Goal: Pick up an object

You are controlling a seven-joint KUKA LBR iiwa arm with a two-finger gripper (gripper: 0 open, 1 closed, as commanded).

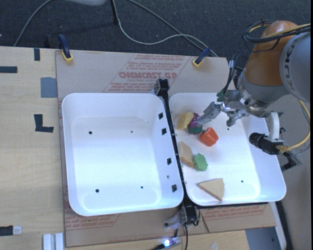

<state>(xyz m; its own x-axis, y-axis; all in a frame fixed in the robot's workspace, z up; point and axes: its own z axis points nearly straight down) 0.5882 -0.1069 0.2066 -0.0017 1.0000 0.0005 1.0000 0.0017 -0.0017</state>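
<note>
Arm is reaching in from the right over the right bin (261, 186), orange band showing above the wrist. Gripper (221, 116) is hanging over the bin's upper middle with its two fingers spread apart; nothing is sitting between them. One finger is angling down-left toward the cluster of toys, its tip just beside the purple-and-green piece (195, 125).

Objects are all lying in the right bin. A yellow piece (184, 121) is resting by the divider, touching the purple-and-green piece. An orange-red block (209, 136) is sitting just right of those, near the fingertip. Lower down, a tan wedge (185, 153) is leaning along the divider, with a green broccoli-like toy (200, 162) touching it. A second tan wedge (212, 188) is lying near the front wall.

Left bin (73, 139) is sitting beside it on the counter (21, 155).
</note>
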